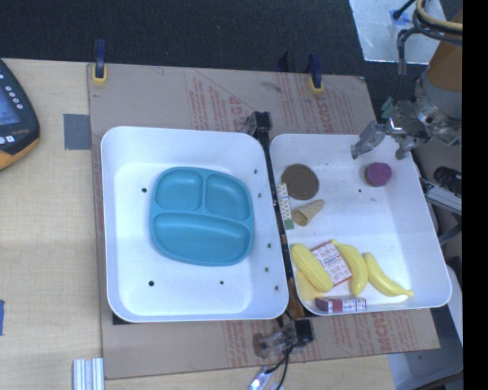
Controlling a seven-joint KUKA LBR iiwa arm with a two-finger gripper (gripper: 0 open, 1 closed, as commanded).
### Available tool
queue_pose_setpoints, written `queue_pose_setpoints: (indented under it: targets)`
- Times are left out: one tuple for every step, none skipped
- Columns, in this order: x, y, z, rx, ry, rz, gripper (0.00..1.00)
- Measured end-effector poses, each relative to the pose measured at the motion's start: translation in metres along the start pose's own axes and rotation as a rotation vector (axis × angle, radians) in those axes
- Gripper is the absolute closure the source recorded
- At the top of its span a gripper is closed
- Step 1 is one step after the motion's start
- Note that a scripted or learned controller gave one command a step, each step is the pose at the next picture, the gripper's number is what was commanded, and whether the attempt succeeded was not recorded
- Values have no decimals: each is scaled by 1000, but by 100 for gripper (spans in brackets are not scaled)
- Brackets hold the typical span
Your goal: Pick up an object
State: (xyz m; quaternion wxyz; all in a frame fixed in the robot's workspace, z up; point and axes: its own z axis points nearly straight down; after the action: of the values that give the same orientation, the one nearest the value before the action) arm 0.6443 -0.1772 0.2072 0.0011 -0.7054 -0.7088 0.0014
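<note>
Camera view has the tool (388, 140) hovering with its fingers spread apart and nothing between them, just above the small purple ball (378, 173) in the right bin (436, 242) — I'd drop straight down, centre on it, then close gently.

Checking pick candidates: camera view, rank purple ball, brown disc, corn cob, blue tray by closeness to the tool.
From the tool:
1. purple ball, just below it, right bin.
2. brown disc, right bin's left side.
3. corn cob, right bin's lower left.
4. blue tray, left bin.
</note>
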Motion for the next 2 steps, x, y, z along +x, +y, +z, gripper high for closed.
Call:
queue_pose_setpoints:
  targets:
    - [-36,-8,65,7,-1,2,0]
    - [-34,12,118,3,-1,-4,0]
